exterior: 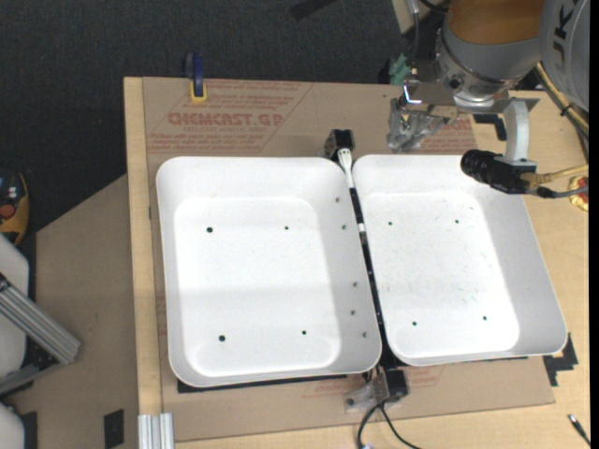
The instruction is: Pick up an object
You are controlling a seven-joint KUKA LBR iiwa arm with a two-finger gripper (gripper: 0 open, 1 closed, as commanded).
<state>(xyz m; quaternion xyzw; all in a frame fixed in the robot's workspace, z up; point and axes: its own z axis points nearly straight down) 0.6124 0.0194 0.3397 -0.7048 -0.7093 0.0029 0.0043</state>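
- The grey arm with the orange band point(491, 12) is reaching in at the top right, and its metal two-finger gripper point(409, 131) is hanging just beyond the far edge of the right shallow white plastic bin point(524, 251).
- I cannot tell if the fingers are spread or pressed together.
- The left shallow white plastic bin point(178, 251) is lying just beside it on the brown cardboard-covered worktop point(234, 115).
- I cannot make out any object to pick up.

Left bin point(187, 279): white plastic, smooth, faint sheen, dotted with small dark holes.
Right bin point(524, 279), just beside the left bin: same white plastic, floor finely scuffed and speckled grey.
Board point(234, 115) under the left bin: brown cardboard, matt, red print.
Clamp point(196, 75) on the board's far edge: blue and yellow plastic.
End effector point(412, 124), beyond the right bin: bare grey metal, dull shine.
Arm point(491, 12): glossy orange band, smooth grey casing.
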